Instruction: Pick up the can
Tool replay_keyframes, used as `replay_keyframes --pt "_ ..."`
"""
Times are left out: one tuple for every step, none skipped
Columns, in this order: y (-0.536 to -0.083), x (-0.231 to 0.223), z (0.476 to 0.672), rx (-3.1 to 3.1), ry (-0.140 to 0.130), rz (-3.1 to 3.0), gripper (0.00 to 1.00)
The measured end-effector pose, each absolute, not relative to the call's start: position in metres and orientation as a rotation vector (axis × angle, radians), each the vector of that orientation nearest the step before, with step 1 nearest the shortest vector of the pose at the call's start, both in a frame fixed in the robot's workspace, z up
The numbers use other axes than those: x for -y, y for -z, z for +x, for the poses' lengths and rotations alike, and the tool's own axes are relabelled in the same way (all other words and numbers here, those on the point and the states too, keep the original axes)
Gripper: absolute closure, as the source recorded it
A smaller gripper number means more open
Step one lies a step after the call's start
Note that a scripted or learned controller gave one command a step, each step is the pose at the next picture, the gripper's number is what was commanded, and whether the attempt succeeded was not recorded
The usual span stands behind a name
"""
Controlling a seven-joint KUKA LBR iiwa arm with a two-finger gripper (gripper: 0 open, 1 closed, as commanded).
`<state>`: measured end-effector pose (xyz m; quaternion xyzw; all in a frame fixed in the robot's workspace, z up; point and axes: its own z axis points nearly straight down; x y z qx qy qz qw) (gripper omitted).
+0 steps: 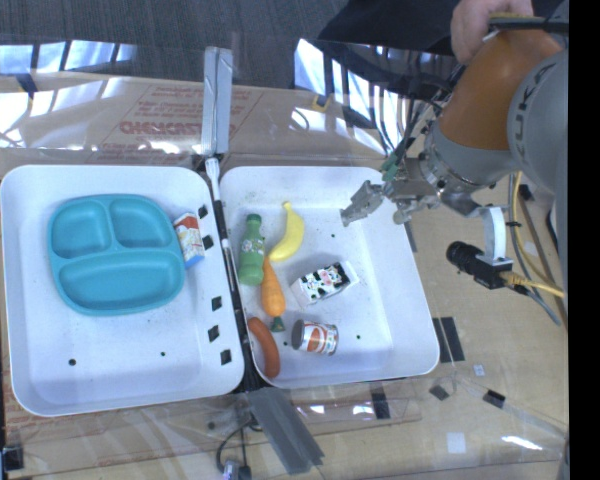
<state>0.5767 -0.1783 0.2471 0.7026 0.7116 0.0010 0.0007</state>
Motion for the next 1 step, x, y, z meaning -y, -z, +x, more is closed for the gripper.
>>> replay_keyframes --pt "-0.1096 0.1337 0.5454 -2.249 0.0 2.179 0.0"
